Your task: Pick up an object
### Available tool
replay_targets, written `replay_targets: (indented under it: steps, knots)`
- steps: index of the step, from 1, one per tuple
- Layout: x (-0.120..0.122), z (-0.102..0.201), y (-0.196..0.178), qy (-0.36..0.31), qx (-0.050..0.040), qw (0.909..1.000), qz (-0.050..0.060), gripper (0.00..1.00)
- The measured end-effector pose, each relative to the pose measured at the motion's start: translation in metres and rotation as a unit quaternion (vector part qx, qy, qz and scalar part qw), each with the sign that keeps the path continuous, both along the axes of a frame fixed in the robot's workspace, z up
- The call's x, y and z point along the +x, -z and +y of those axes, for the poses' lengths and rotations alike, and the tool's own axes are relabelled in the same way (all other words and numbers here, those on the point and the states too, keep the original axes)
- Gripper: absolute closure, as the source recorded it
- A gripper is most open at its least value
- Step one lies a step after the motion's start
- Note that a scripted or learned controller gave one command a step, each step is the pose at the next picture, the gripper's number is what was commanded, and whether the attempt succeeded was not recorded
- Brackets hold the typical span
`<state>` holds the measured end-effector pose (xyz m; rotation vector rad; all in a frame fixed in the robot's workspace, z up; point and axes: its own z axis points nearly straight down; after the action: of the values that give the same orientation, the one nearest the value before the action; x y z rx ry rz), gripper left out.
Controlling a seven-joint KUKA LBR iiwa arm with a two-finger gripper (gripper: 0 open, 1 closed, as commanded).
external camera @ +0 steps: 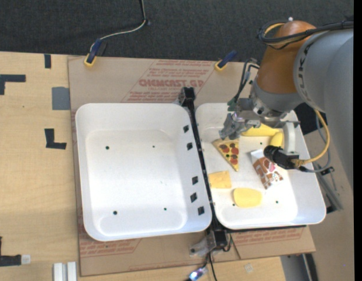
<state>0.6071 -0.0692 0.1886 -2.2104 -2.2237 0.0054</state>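
The right bin (297,212) holds several toy foods. A pizza slice (228,151) lies near its left wall, with a yellow square piece (220,180) and a round yellow piece (247,197) below it. A brown snack packet (267,170) lies right of the pizza, and a yellow banana (264,133) sits at the back, partly hidden by the arm. My gripper (231,130) hangs low just above and behind the top edge of the pizza slice, with its metal fingers pointing down-left. Nothing shows between the fingers.
The left bin (93,157) stands beside the right one, split from it by a black divider (194,151) with clips. Both rest on a cardboard sheet (163,81) on the wooden bench. A black cable (297,157) loops over the right bin's right side.
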Motion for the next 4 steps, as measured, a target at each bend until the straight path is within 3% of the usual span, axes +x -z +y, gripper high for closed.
replay_targets:
  steps: [1, 2, 3, 4]
  knots:
    - [0.0, -0.004, -0.005, 0.002, -0.0011, 1.0, -0.003, 0.0]
    - [-0.022, -0.052, 0.08, 0.005, -0.0012, 1.0, 0.002, 0.0]
    - [0.01, -0.025, 0.106, 0.001, -0.0009, 1.0, -0.003, 0.0]
    - [0.01, -0.026, 0.094, 0.002, -0.0013, 1.0, -0.003, 1.0]
